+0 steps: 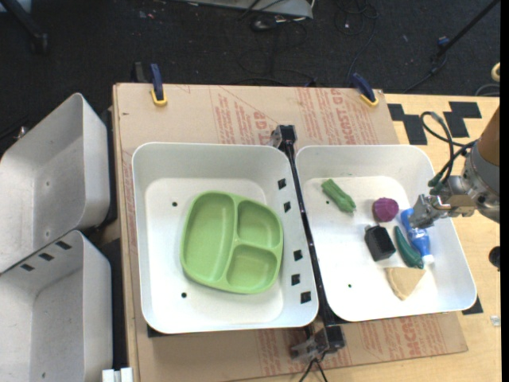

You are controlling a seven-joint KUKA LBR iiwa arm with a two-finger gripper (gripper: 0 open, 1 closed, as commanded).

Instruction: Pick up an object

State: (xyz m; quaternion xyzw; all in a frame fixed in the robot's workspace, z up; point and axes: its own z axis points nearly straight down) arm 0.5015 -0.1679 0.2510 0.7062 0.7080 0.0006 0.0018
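The gripper (419,216) is hovering at the right bin's (350,313) right side, over a blue object (422,243) and dark green piece (409,247); whether anything is being gripped cannot be told. A green divided plate (232,243) is lying in the left bin (159,309).

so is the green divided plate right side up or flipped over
Right side up: the green divided plate lies flat in the left bin, and its three hollow compartments face the camera.
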